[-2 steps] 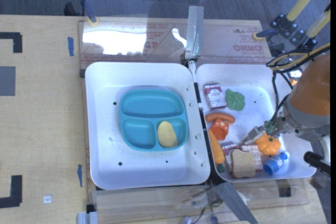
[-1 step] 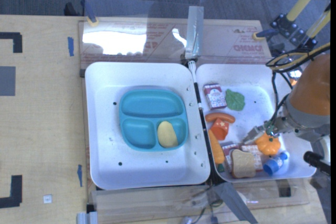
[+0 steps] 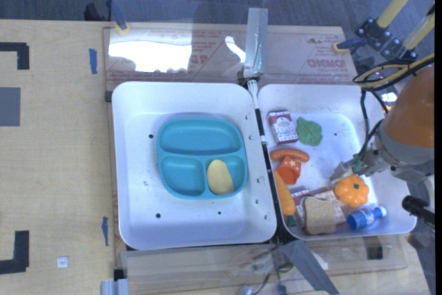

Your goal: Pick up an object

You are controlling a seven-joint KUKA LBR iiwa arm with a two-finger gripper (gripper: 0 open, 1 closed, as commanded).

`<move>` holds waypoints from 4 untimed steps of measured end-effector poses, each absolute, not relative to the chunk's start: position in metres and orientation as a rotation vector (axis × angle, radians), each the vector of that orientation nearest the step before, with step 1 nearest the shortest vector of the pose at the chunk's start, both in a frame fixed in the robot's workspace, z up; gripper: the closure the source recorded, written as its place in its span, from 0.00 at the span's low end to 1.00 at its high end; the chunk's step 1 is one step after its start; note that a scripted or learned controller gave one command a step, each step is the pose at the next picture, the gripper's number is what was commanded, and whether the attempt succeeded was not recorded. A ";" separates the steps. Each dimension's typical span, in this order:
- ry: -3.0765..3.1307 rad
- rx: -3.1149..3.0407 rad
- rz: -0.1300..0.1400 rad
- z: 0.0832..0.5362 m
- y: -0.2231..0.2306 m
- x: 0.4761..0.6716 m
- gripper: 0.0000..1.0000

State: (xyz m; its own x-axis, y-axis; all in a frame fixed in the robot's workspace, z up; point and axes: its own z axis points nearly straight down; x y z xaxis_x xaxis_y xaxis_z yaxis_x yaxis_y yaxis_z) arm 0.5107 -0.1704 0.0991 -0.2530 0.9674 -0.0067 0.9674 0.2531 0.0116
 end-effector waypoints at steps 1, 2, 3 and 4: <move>2.633 1.695 0.001 0.088 -0.162 0.520 1.00; 2.548 1.829 0.007 0.121 -0.138 0.616 1.00; 2.548 1.833 0.003 0.119 -0.139 0.614 0.00; 2.683 1.616 0.005 0.089 -0.111 0.586 0.00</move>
State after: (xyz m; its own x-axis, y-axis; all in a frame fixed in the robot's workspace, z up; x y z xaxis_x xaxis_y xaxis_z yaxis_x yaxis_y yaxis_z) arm 0.5856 -0.1106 0.0889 -0.4674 0.8840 -0.0062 0.8840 0.4674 0.0076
